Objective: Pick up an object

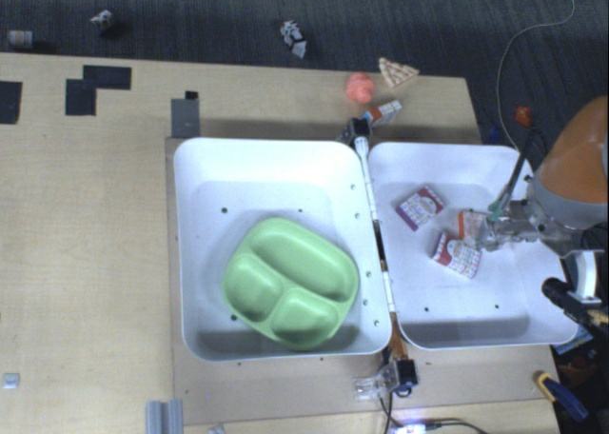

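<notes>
Gripper (487,232) low in right bin (495,313), at 3 o'clock side; finger state: cannot tell. Tip just beside red-white packet (455,254), likely pick target; second packet (420,207) lies at 10 o'clock from it. Green divided tray (290,280) fills left bin (200,232).

The green divided tray (290,282) lies flat, open side up, in the left bin (195,232), tilted askew and toward that bin's near right part. It has three compartments. Two small red-and-white packets lie flat in the right bin (419,323): one packet (420,207) toward the far left, the second packet (456,254) just nearer and to its right.
</notes>
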`<action>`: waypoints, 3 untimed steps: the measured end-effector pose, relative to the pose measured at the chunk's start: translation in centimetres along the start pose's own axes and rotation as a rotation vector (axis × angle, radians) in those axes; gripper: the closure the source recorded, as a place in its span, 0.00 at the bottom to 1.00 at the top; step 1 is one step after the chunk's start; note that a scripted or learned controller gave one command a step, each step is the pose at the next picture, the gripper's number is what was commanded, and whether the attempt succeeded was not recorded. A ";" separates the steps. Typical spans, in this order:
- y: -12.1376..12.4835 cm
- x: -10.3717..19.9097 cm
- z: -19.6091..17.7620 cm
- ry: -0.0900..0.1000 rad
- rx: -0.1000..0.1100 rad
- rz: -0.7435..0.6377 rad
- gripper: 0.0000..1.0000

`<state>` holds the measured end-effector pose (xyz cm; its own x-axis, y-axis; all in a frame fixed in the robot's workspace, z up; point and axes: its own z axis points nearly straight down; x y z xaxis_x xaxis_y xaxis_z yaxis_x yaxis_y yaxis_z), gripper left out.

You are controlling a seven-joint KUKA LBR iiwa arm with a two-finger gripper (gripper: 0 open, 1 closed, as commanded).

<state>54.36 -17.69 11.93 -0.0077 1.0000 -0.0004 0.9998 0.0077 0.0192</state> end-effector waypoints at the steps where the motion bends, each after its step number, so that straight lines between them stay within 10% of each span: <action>1: 0.0 0.0 0.0 0.000 0.000 0.000 0.00; 2: 6.2 3.4 2.7 -0.007 -0.002 0.004 0.00; 3: 6.5 3.4 1.4 -0.009 -0.012 -0.001 1.00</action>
<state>60.84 -14.25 10.67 -0.0087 0.9999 -0.0098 0.9995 0.0090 0.0314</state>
